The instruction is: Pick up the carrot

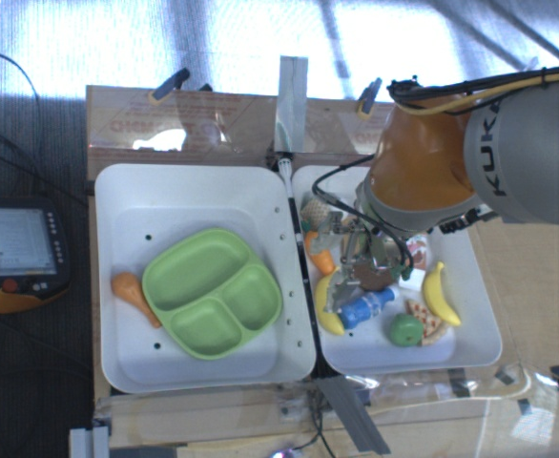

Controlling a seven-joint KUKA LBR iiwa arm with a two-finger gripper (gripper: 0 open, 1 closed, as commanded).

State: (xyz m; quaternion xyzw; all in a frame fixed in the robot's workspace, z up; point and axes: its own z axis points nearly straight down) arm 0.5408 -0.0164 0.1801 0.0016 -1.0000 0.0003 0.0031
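Observation:
An orange carrot (pixel 134 295) lies in the left bin (pixel 127 184), against the left edge of the green divided plate (pixel 213 292). My gripper (pixel 359 265) hangs low over the right bin (pixel 480 337), in among a heap of toy food, far to the right of the carrot. A brown item (pixel 375 275) sits right beside the gripper, and the view does not show whether it is held. The grey arm with its orange band (pixel 423 160) covers the upper part of the right bin.
In the right bin lie a yellow banana (pixel 440 294), a second yellow piece (pixel 328 315), a blue bottle (pixel 366 307), a green round item (pixel 405 329), a pizza slice (pixel 424 315) and a small orange block (pixel 323 261). A central divider wall (pixel 297 256) separates the bins.

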